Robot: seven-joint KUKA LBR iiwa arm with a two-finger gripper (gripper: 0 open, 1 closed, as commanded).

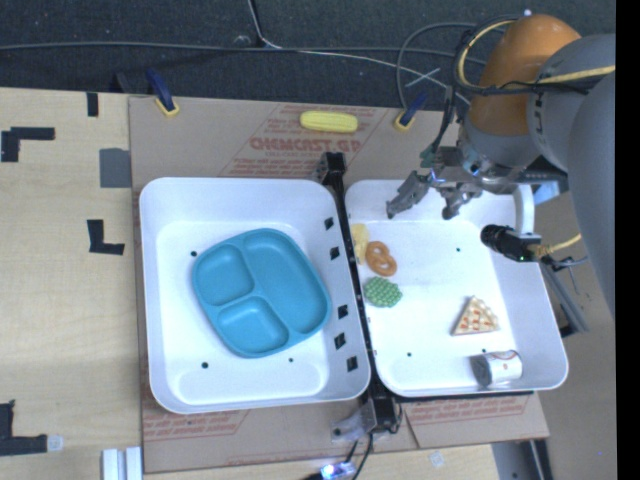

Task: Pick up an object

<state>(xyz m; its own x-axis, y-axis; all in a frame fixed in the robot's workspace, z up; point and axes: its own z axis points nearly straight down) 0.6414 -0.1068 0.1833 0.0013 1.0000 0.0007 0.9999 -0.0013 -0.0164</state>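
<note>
My gripper (430, 200) hangs open over the far edge of the right bin (520, 298), its two dark fingers (405, 197) spread apart with nothing between them. Below it, along the bin's left side, lie a brown pretzel (380, 258), a green bumpy toy (382, 292) and a small yellow piece (358, 236). A pizza slice (476, 317) lies toward the right, and a grey and white cylinder (497, 368) rests near the front right corner. All these things are apart from the gripper.
The left bin (165, 298) holds a blue divided plate (260, 290). A yellow banana-like toy (328, 121) lies on the cardboard behind the bins. Black clips run along the divider between the bins. Cables hang above the arm.
</note>
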